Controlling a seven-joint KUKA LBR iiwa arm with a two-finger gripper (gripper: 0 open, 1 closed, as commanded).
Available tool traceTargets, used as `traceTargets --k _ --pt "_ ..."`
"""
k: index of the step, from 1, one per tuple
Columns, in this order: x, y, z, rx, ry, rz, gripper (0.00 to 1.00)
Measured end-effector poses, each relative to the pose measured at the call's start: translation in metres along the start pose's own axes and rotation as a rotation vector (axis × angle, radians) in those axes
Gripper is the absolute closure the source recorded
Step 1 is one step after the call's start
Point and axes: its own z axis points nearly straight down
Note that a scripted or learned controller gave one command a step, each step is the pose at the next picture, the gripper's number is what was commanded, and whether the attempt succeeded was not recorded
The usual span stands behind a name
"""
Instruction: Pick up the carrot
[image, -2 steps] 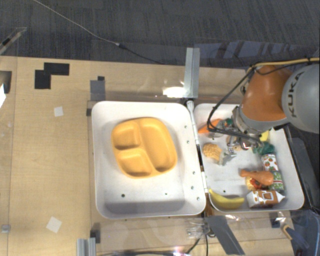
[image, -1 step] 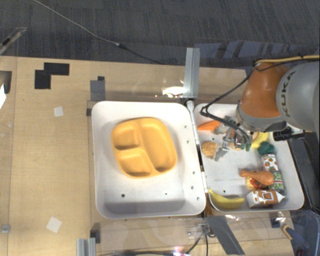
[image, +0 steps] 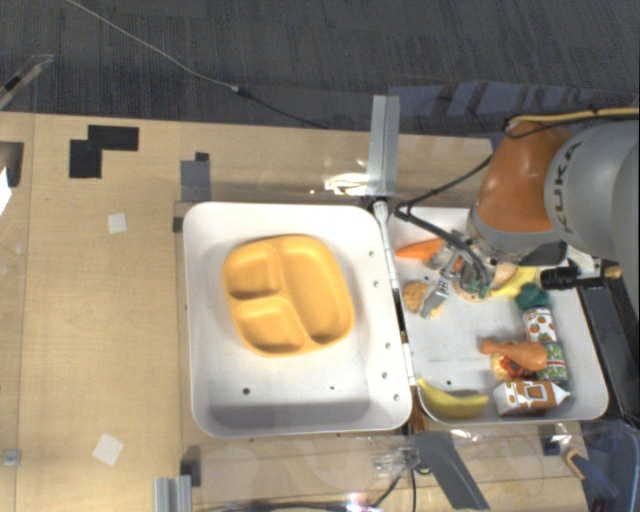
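The carrot (image: 418, 250) is a small orange piece lying near the back left corner of the right bin (image: 455, 350). My gripper (image: 440, 288) hangs low over that bin, just in front of and slightly right of the carrot. The grey arm with its orange band (image: 515, 195) covers the bin's back right part. Nothing shows in the gripper's grasp.
A yellow divided plate (image: 288, 293) lies in the left bin (image: 290, 400). In the right bin are a round brown biscuit (image: 412, 295), a banana (image: 455, 402), a brown drumstick (image: 515, 352), two small cartons (image: 532, 395) and green and yellow pieces (image: 530, 296) by the wrist.
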Motion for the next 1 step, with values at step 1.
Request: traceTargets --k 1 --pt "0.0639 -0.0386 -0.0018 -0.004 -0.010 0.261 0.00"
